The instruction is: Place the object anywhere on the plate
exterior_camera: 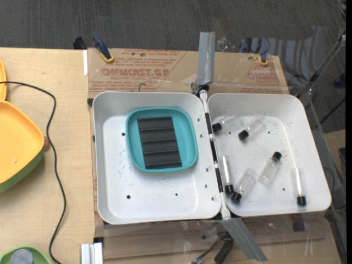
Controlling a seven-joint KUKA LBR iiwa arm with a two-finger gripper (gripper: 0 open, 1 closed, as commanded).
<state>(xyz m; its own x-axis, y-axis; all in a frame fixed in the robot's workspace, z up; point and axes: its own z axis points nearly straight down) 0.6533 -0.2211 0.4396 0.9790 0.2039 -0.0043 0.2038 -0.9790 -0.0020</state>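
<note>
While the teal plate lay flat in the left bin, towards its far side, with a dark ribbed panel covering its middle, the objects were all in the right bin, well apart from the plate. They were six clear vials with black caps: two lay near the far left corner, one sat tilted near the middle, one lay along the left wall with another just beside it at the near left corner, and one lay by the right wall. No vial touched the plate. Whether the gripper was released or clenched could not be told. Left of the bins, yellow dishes rested on the wooden bench, a black cable trailing beside them
</note>
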